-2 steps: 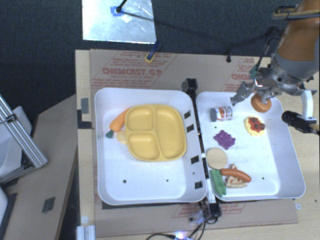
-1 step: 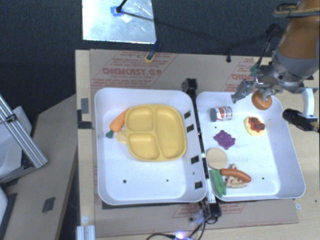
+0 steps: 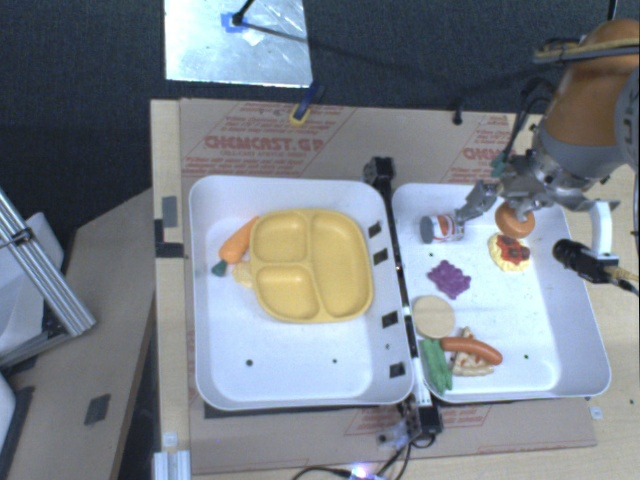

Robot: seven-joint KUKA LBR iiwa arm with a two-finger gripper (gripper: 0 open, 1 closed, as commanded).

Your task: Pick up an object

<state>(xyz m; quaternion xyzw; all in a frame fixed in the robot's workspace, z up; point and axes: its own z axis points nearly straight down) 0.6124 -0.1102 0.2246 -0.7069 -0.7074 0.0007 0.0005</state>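
Observation:
My gripper (image 3: 499, 211) hangs over the far part of the right bin (image 3: 570, 340), open, its fingers (image 3: 474, 206) spread wide. A round orange-brown toy (image 3: 516, 221) lies right under its right side; I cannot tell whether they touch. A small grey and red can (image 3: 440, 229) lies just left of the left finger. Nearer the front of this bin are a yellow and red food piece (image 3: 510, 254), purple grapes (image 3: 449, 278), a tan round disc (image 3: 433, 316), a hot dog (image 3: 471, 350) and a green piece (image 3: 436, 363).
The left bin (image 3: 215, 268) holds a yellow divided plate (image 3: 305, 265) with a carrot (image 3: 236, 241) at its left edge. A black divider (image 3: 393, 268) runs between the bins. A black fitting (image 3: 577, 258) on the arm sticks out over the right bin's right rim.

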